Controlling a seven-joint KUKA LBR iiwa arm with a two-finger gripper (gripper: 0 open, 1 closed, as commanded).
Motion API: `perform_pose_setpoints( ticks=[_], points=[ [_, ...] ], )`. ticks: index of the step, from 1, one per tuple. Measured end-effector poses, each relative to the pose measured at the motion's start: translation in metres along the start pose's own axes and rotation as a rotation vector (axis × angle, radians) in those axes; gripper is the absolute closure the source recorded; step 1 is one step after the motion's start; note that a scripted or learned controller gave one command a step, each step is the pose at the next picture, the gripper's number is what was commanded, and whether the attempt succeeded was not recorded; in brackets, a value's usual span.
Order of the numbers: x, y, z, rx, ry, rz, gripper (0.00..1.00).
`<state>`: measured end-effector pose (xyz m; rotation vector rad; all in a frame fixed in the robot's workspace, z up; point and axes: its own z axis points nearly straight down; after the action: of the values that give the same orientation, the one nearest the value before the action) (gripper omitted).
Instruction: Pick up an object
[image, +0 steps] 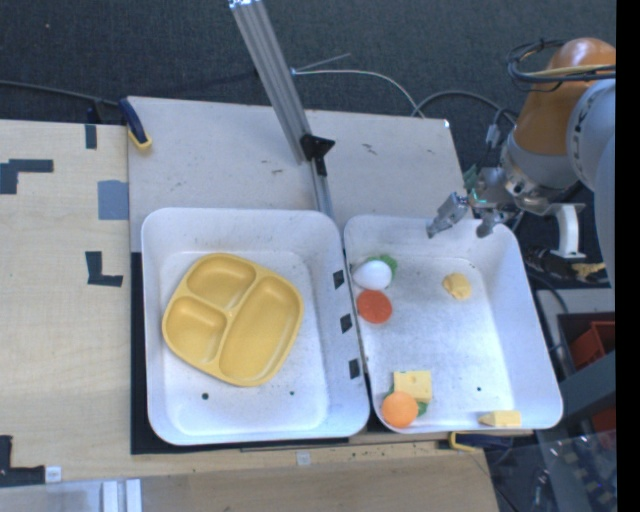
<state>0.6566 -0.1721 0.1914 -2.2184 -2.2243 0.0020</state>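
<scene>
Arm comes in from the right, grey with the orange band up top, and the gripper (465, 215) hangs over the far right corner of the right bin (520, 330), above the rim, nothing between its fingers; they look spread apart, one dark finger toward the bin's middle and one nearer the wrist. So this reads as the approach step: no pick made yet, target not committed. Candidates all sit in the right bin: a small yellow lump (457, 286) nearest the gripper, just below it toward the front; a white ball (373, 272) against the left wall with something green tucked behind it; a red disc (374, 306) just in front of that, nearly touching; an orange ball (400, 409) at the front left corner touching a yellow block (413, 383); and a yellow wedge (500, 419) by the front right rim. The left bin (160, 330) holds a yellow divided plate (233, 317), well apart from the arm. Next move, my guess: shift a little toward the front, centre over the yellow lump, descend straight, close. It stands alone on bare floor, so clean access. The white ball and red disc are crowded and near the wall, so riskier; round items may roll out of the fingers.
</scene>
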Motion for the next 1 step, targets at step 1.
perform_pose_setpoints(
  ticks=[1],
  points=[
    [0.0003,0.0003,-0.0104,0.000,-0.002,-0.001,1.00]
  ],
)
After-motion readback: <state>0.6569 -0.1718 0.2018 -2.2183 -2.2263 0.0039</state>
